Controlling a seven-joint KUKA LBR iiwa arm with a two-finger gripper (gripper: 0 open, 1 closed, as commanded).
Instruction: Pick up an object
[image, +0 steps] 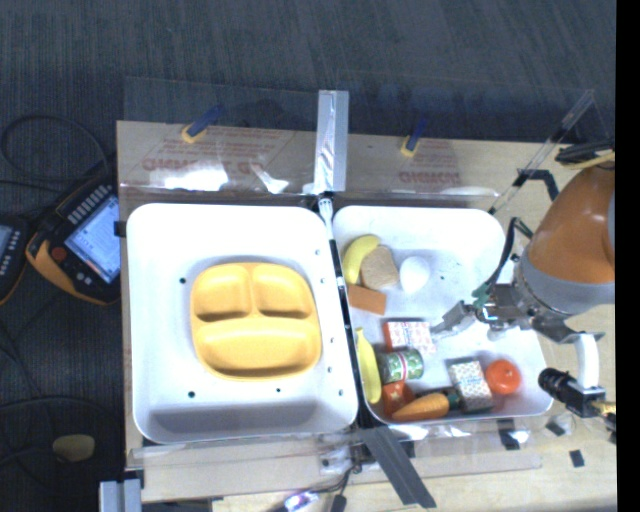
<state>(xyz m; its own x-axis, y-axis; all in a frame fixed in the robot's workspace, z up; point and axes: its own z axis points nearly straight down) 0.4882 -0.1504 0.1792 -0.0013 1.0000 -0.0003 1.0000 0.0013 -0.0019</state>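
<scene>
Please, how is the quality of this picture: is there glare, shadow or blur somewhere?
Camera view: glare on the clear plastic sheet behind the bins; even light over the yellow tray, with soft shadow along the left bin's front wall; the small toys and the end effector look slightly blurred.

- Both white bins (160, 300) look like smooth, slightly glossy plastic.
- The yellow tray (255, 318) has a smooth, satiny plastic sheen.
- The bench (470, 160) looks like pale matt wood.
- The clear sheet (220, 140) along the bench's far edge is shiny film.
- The orange band (585, 225) on the arm looks smooth and glossy.
- The floor (300, 50) is dark, ribbed, carpet-like.
</scene>
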